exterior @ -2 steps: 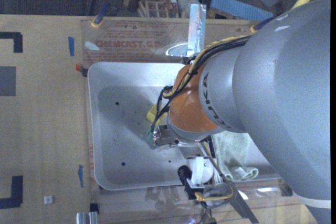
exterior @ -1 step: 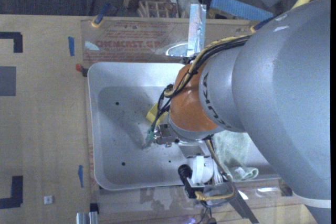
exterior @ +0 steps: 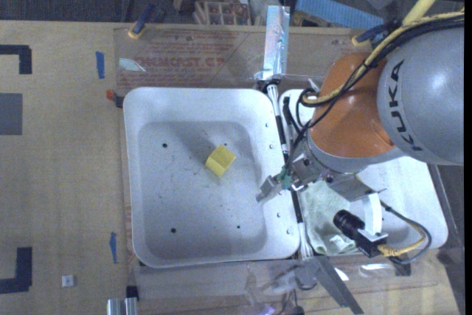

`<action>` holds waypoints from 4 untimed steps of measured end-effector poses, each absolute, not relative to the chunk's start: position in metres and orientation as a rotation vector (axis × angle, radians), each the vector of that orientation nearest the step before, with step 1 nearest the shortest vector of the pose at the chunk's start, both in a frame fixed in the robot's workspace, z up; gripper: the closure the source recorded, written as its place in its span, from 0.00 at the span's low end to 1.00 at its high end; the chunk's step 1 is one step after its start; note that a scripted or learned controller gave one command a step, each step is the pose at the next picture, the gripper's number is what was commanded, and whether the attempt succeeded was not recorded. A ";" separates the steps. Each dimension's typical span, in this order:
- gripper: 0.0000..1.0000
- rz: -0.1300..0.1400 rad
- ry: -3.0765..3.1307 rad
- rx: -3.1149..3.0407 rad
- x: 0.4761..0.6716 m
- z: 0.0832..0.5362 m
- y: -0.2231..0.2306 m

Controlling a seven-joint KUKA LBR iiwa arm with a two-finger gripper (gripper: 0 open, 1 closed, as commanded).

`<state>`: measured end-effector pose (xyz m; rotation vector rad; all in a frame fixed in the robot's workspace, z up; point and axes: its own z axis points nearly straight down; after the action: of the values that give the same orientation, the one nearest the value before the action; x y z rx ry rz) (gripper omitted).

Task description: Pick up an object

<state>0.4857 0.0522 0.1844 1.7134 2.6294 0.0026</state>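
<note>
Yellow block (exterior: pixel 220 160), small and cube-like, lies on the floor of the left shallow white plastic bin (exterior: pixel 147 108), a little right of that bin's middle and well apart from its walls. Relative to the same bin, the grey arm with the orange band (exterior: pixel 346 122) hangs over the rim shared with the neighbouring right white bin (exterior: pixel 435 229). The gripper (exterior: pixel 284 181) sits at that shared rim, apart from the block; whether it is apart or together cannot be told. Both bins rest on the pale wooden tabletop (exterior: pixel 59 181).
</note>
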 end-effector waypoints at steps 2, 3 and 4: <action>1.00 0.004 2.744 1.519 0.481 0.195 -0.006; 1.00 0.001 2.457 1.955 0.481 0.184 0.039; 1.00 -0.001 2.250 2.191 0.480 0.264 0.072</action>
<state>0.4797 0.0723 0.2640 2.1913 2.2504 -0.0007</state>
